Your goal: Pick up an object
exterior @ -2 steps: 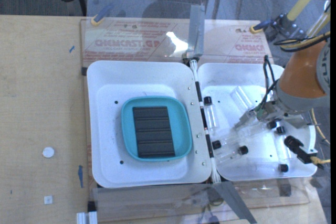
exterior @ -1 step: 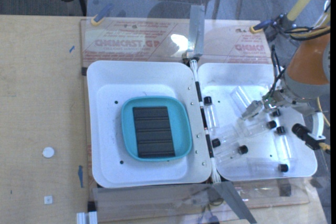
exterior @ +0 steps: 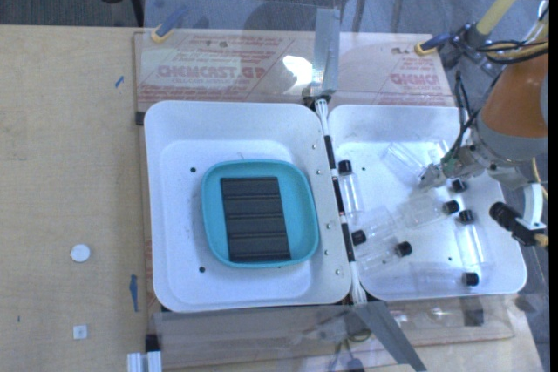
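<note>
Clear plastic vials with black caps (exterior: 417,213) lie scattered across the right bin (exterior: 514,274), most on their sides and pointing different ways. One lies along the bin's left wall, near the divider, another just below it. Several more sit toward the middle and the near right corner, some touching, some apart.

The gripper (exterior: 438,172) is down in the far part of the right bin, its tip among the vials there, beside one clear tube. Fingers are too small and too mixed with the clear plastic to read; cannot tell how far apart they stand or whether anything sits between them. The arm, grey with its orange band, comes in from the right edge.

The left bin (exterior: 166,135) holds a teal tray (exterior: 214,187), shallow, with a dark ribbed block (exterior: 255,219) lying flat inside it, roughly centred.
</note>
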`<state>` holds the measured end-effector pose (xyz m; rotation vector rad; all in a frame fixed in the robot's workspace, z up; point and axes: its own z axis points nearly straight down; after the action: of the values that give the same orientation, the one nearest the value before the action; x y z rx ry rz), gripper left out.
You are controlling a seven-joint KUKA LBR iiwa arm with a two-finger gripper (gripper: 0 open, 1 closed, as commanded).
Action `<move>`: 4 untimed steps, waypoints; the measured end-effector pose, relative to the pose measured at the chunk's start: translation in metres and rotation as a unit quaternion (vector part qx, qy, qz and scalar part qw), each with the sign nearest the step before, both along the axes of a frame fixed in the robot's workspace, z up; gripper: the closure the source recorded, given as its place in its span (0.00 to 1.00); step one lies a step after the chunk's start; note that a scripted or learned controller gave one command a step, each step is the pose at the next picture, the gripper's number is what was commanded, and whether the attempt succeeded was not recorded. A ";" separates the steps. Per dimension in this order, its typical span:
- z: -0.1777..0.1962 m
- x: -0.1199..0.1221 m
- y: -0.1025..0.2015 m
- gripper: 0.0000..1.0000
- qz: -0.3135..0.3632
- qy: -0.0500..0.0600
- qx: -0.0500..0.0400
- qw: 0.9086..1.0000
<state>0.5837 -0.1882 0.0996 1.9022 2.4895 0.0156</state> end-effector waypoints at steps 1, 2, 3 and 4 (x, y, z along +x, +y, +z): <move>0.004 0.071 -0.028 1.00 0.065 0.005 0.001 0.998; 0.092 0.085 0.013 1.00 0.013 0.003 -0.003 1.000; 0.111 0.084 0.046 1.00 0.007 0.003 -0.003 1.000; -0.011 0.065 0.061 1.00 0.144 0.002 -0.004 0.990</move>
<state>0.6486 -0.1274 0.0885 1.5243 2.7376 0.0044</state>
